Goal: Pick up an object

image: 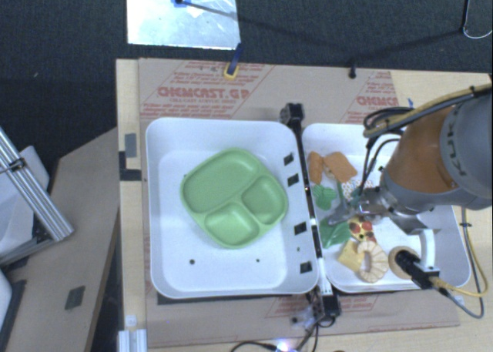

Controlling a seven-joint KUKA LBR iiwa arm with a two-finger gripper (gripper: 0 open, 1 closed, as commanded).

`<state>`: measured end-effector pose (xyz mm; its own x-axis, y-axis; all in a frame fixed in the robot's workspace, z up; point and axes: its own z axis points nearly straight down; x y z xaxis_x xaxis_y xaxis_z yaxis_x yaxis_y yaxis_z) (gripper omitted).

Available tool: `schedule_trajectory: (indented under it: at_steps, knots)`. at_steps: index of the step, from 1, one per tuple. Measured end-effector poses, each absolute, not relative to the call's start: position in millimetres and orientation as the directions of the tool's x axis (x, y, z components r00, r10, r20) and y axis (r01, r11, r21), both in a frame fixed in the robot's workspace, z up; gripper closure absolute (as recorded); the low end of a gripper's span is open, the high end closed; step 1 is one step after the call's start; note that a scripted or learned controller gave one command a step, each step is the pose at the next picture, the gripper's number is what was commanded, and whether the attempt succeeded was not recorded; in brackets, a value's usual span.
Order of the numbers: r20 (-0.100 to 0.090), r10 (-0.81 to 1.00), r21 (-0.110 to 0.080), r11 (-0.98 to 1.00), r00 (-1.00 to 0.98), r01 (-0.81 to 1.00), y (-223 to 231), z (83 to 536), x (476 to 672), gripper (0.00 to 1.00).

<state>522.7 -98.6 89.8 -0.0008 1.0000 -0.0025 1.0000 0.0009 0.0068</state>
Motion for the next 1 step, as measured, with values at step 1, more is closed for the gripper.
schedule_trajectory:
  at_steps: [1]
  knots:
    - [-0.003, 1.0, 0.021, 0.0, 0.0, 1.0, -98.7, 105.6, 527.9, 1.0]
